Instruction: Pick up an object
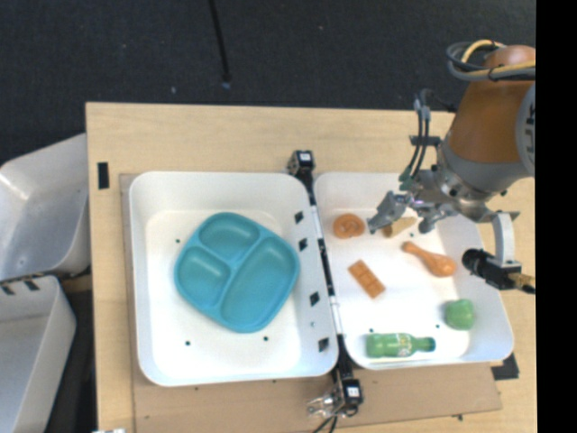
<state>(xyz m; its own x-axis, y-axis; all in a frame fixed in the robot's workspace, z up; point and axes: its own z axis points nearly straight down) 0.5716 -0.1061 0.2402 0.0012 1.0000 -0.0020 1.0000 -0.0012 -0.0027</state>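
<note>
Right now I am looking down on the bench [108, 133] and seeing my end effector [402, 213] hanging over the right bin [491, 327], near its back wall. Its fingers are standing slightly apart, and a small tan piece [395, 227] is sitting between them. An orange round piece [348, 226] is lying just beside it, an orange block [367, 279] lower down. A blue tray [236, 271] is resting in the left bin [149, 332].

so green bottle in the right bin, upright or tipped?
Tipped: the green bottle lies on its side along the right bin's near wall.
</note>
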